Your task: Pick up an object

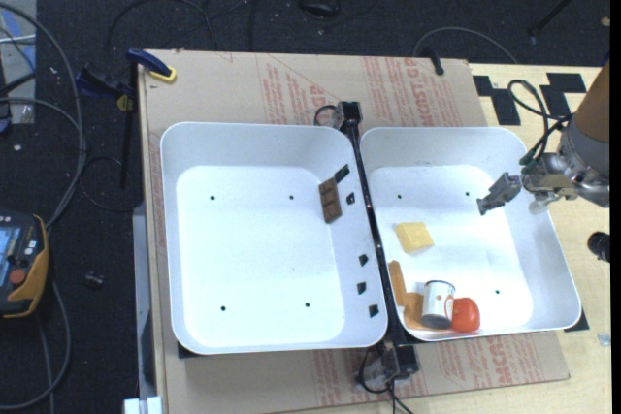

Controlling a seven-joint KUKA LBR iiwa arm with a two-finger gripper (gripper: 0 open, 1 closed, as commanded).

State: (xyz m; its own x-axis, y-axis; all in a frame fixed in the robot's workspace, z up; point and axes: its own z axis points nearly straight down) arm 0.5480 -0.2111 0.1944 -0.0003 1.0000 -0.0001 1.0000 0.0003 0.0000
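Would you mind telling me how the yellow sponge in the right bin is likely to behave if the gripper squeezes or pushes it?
The yellow sponge looks like a small flat block, so it would probably slide, not roll. It seems soft and light, so it may squash under the gripper. It lies apart from the bin wall, so a push should meet little resistance.

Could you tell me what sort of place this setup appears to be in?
Probably a robotics lab: a robot arm reaches over white bins on a cardboard-covered bench, with cables strewn across dark carpet.
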